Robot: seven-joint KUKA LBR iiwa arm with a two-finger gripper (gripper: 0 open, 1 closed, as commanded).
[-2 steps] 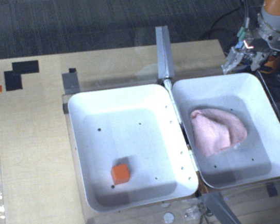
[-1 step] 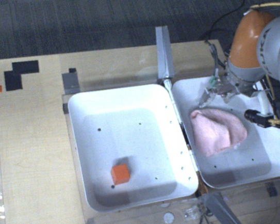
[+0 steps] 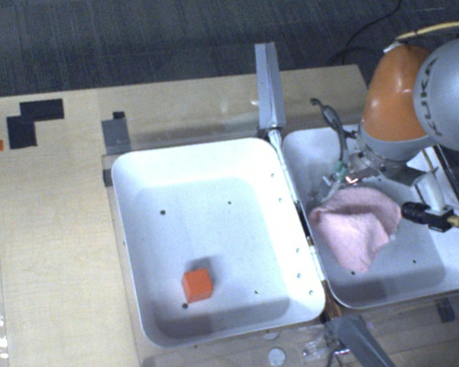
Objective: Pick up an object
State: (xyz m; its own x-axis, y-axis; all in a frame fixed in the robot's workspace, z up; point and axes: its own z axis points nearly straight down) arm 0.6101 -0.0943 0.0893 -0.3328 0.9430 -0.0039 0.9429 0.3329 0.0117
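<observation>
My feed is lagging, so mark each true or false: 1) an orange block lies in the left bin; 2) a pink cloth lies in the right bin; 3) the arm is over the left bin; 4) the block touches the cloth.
1) True: the orange block lies in the left bin.
2) True: the pink cloth lies in the right bin.
3) False: the arm is over the right bin.
4) False: they lie in separate bins.
</observation>
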